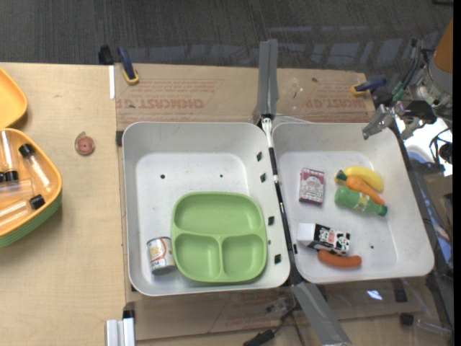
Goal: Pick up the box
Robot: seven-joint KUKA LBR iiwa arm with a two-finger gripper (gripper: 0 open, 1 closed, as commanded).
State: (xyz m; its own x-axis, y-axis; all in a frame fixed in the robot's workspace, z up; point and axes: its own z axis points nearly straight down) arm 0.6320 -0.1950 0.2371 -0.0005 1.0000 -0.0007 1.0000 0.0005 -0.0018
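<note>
Box (312,187) lies flat in right white bin (410,254).

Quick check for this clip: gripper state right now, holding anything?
Gripper: above the right bin's far right corner, nothing visibly held; open or shut cannot be told. The box lies in that bin.

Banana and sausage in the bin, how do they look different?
The banana is yellow; the sausage is red-orange. The banana lies at the far side of the right bin, touching the carrot; the sausage lies near the front, by the black-and-white carton. Both are long and lying down.
</note>
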